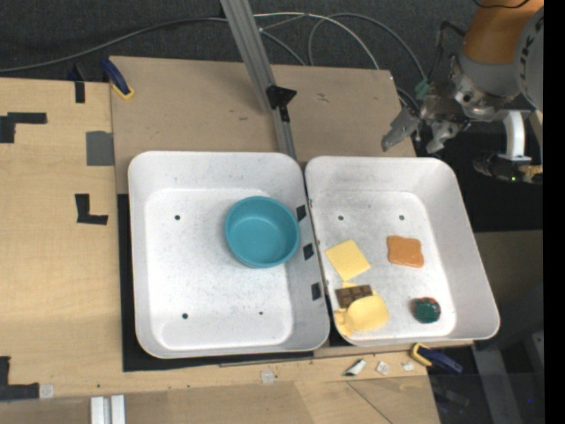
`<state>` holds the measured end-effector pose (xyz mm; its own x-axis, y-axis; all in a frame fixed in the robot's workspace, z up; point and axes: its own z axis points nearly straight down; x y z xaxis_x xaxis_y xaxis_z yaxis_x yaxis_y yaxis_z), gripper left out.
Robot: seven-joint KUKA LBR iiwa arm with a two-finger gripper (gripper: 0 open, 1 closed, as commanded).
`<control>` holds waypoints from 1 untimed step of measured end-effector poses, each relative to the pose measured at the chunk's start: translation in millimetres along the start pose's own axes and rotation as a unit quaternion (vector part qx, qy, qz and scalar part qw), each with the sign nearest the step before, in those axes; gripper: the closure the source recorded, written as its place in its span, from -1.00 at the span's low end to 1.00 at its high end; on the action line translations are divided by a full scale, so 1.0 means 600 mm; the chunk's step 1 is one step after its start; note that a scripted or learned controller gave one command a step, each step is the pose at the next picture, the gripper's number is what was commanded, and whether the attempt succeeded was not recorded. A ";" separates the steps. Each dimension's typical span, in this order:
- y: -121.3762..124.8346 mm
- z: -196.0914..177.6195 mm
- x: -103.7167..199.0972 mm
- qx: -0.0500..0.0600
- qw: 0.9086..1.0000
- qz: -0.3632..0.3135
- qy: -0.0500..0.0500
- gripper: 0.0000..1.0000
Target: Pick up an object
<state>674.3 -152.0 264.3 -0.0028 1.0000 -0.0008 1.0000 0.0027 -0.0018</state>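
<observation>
1. One camera is fixed above the counter [53,237] and looks down at a slant.
2. Both white bins fall within the view: the left bin [159,184] and the right bin [441,193] sit side by side near the centre.
3. The far edge of the counter lies toward the top of the view, the near edge toward the bottom.
4. The camera stands far enough back to show counter surface on the left and dark floor beyond the far edge.
5. The arm [499,34] enters at the upper right corner.
</observation>
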 end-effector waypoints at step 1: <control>0.000 0.000 0.000 0.000 1.000 0.000 0.000 -1.00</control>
<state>674.2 -152.1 264.2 -0.0026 1.0000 -0.0012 1.0000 0.0026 -0.0021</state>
